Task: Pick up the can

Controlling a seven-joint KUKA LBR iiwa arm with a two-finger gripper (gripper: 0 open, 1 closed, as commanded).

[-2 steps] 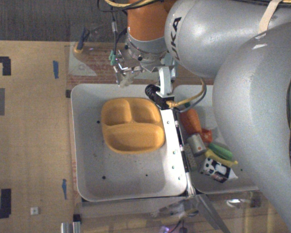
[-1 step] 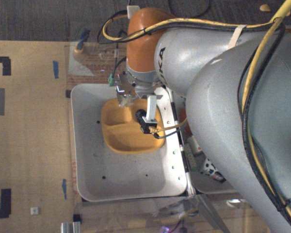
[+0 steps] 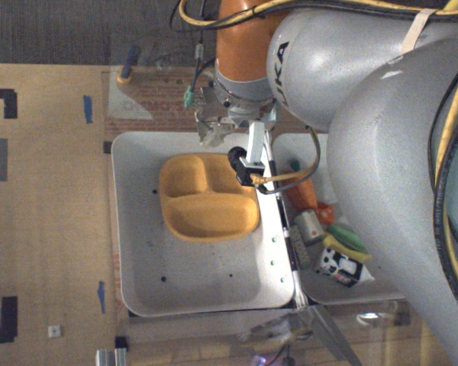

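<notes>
— So, where is the hand (image 3: 214, 130)?
— Over the far edge of the left bin (image 3: 137, 227), just beyond the yellow divided tray (image 3: 206, 197). Whether it is open or closed I cannot tell; nothing shows between its tips.
— And the can (image 3: 308, 226)?
— A small grey cylinder lies in the right bin (image 3: 366, 292), near the wall between the two bins, beside an orange item (image 3: 305, 193), a green-and-yellow thing (image 3: 345, 240) and a black-and-white carton (image 3: 339, 267). That looks like it, though I cannot be sure.
— And the arm (image 3: 366, 90)?
— It reaches in from the right, above the right bin and the table (image 3: 46, 204).
</notes>
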